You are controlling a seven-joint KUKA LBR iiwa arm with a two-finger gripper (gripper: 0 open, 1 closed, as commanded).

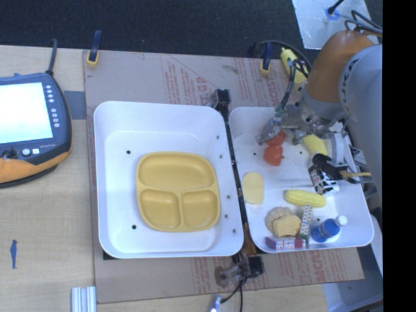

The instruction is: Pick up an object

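A grey KUKA arm is seen reaching in from the right over the right-hand bin [294, 174], its gripper [273, 135] lowered at the far end of that bin, directly above a small red toy food piece [273, 153]. The red piece lies on the bin floor just on the near side of the gripper tip, touching it or close to touching; its long axis appears to run from the far wall towards the near one. Whether the gripper is spread or closed, and whether anything is held, cannot be told from this slanted angle. The red piece is judged the likeliest target, so a short descent is probably all the coming grasp calls for. A corn cob [305, 197], a pale yellow oval [253, 188] and a blue bottle [325, 229] are scattered nearer the camera in the same bin, well apart from the gripper. A yellow divided plate [177, 190] is set alone in the left-hand bin [117, 142].
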